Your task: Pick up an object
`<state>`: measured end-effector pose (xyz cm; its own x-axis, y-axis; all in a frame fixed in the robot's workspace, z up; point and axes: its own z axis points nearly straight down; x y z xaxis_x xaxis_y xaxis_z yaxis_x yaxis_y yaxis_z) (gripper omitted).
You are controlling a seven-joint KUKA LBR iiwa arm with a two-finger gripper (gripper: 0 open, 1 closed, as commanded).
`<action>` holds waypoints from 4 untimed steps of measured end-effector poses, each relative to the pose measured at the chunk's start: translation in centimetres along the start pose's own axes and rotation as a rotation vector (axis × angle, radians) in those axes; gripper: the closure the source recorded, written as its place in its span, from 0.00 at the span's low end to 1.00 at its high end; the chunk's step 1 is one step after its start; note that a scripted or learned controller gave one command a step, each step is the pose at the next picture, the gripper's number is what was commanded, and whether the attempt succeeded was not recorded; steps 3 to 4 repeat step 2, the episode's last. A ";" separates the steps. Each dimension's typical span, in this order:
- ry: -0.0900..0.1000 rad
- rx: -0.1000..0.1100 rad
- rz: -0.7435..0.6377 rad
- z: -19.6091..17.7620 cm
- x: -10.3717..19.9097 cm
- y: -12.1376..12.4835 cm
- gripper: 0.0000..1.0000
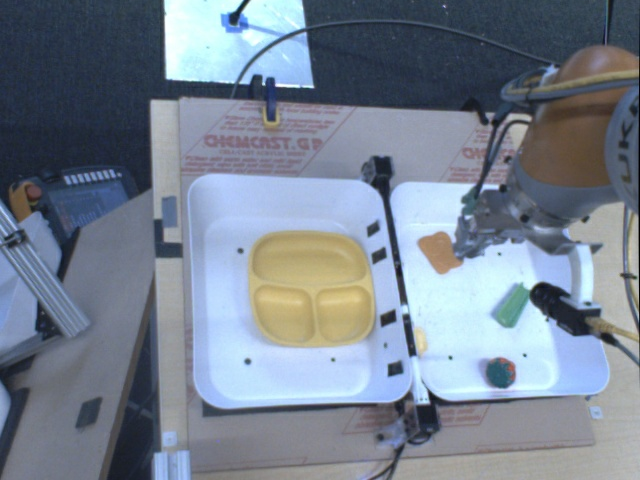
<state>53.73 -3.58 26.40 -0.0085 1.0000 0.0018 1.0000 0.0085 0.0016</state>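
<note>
White bins share my desk (170, 268); my claw (468, 246), its spread impossible to tell, hangs just right of the orange slab (437, 252).

You have two smooth white plastic bins (215, 298), a glossy yellow plastic tray (305, 288), and bare brown cardboard (330, 138) beneath.
</note>
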 end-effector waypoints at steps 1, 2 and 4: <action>0.001 0.001 -0.001 1.7 5.8 0.3 1.00; 0.001 0.001 -0.002 1.9 11.6 -0.2 1.00; 0.001 0.001 -0.002 1.9 11.6 -0.2 1.00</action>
